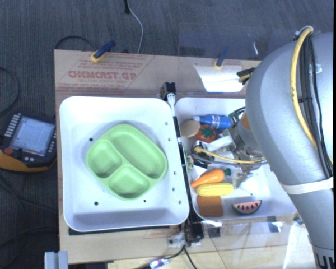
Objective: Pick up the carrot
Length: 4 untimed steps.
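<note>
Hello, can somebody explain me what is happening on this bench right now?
A grey robot arm reaches from the right over the right bin, which holds toy food. Its job is to pick up the carrot, and the carrot lies in that bin beside a yellow piece, with a watermelon slice nearby. The left bin holds a green divided plate.
</note>
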Available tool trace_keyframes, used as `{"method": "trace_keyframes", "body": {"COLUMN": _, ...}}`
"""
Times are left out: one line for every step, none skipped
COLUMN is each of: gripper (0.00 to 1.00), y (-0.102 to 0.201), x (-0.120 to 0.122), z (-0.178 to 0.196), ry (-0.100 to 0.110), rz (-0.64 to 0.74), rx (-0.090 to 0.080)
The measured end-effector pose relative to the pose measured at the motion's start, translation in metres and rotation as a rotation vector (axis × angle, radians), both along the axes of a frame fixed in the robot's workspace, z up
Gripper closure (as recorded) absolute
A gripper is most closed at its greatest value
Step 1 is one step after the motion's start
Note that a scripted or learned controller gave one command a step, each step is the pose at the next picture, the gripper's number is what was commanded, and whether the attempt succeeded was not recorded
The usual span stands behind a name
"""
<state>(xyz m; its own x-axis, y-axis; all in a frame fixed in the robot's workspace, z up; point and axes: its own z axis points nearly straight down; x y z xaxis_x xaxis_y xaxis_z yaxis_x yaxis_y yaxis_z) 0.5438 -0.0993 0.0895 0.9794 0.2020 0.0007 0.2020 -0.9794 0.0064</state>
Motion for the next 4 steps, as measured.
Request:
{"method": "trace_keyframes", "body": {"gripper": 0.00, "y": 0.077, "x": -0.026, "z": 0.096, "ry": 0.002, "rz": 0.045, "rx": 0.009}}
{"method": "trace_keyframes", "body": {"gripper": 0.00, "y": 0.044, "x": -0.063, "z": 0.093, "ry": 0.012, "rz": 0.041, "rx": 0.006}}
{"method": "trace_keyframes", "body": {"gripper": 0.00, "y": 0.019, "x": -0.004, "z": 0.093, "ry": 0.010, "rz": 0.033, "rx": 0.006}}
{"method": "trace_keyframes", "body": {"gripper": 0.00, "y": 0.001, "x": -0.056, "z": 0.001, "ry": -0.008, "rz": -0.003, "rx": 0.012}}
